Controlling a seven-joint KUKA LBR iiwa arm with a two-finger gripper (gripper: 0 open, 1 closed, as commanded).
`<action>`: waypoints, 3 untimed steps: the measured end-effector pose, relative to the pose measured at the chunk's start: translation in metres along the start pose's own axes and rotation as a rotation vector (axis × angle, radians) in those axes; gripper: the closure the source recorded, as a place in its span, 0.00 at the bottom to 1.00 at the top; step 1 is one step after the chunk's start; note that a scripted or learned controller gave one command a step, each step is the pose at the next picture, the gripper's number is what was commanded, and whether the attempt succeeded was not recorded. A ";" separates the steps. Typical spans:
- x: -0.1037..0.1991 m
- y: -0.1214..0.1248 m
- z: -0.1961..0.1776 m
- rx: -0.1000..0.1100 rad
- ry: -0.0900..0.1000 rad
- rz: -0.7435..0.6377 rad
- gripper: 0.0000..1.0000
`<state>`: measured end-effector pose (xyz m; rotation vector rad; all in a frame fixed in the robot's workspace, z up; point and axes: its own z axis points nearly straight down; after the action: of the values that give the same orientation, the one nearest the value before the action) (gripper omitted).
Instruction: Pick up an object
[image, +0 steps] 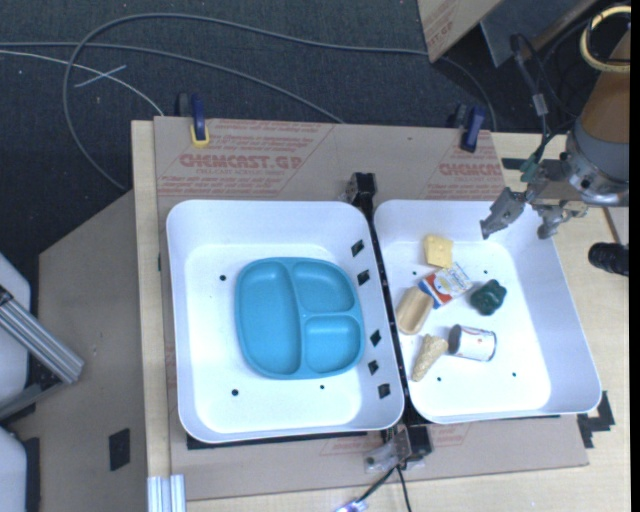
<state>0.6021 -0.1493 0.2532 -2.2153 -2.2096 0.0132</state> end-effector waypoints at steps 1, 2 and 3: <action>0.001 0.002 -0.008 -0.014 -0.002 -0.003 0.00; 0.001 0.009 0.051 -0.012 -0.002 -0.003 0.00; -0.004 0.013 0.094 -0.011 -0.002 -0.003 0.00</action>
<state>0.6138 -0.1526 0.1587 -2.2186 -2.2186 0.0032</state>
